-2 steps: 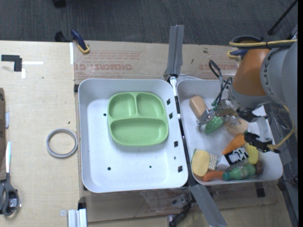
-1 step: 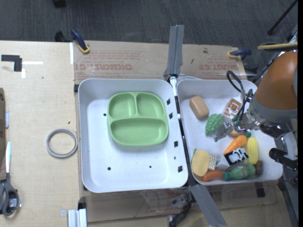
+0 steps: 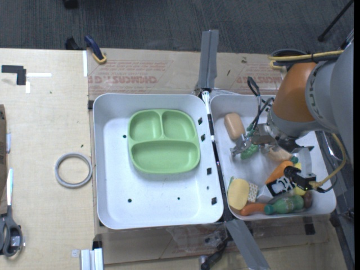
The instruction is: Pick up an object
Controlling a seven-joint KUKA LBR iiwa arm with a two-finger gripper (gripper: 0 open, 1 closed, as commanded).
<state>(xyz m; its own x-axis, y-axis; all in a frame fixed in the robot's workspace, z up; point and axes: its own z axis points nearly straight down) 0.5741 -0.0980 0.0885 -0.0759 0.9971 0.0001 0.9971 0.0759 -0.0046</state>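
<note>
My gripper (image 3: 244, 149) is low in the right bin (image 3: 323, 207), near its middle left. Just under its tip lies a small green piece (image 3: 250, 154); whether that piece is gripped cannot be made out. A peach, bread-like lump (image 3: 233, 125) lies just up and left of the gripper. Along the bin's front lie a yellow piece (image 3: 238, 193), an orange carrot (image 3: 253, 208) and a green bottle-like toy (image 3: 286, 205). An orange toy (image 3: 278, 171) rests right of the gripper, under the arm.
The left bin (image 3: 107, 167) holds a green divided plate (image 3: 164, 140). Outside the bins, a grey tape ring (image 3: 73, 169) and scissors (image 3: 10, 232) lie on the bench at left. A grey post (image 3: 208, 58) stands behind the bins' divider.
</note>
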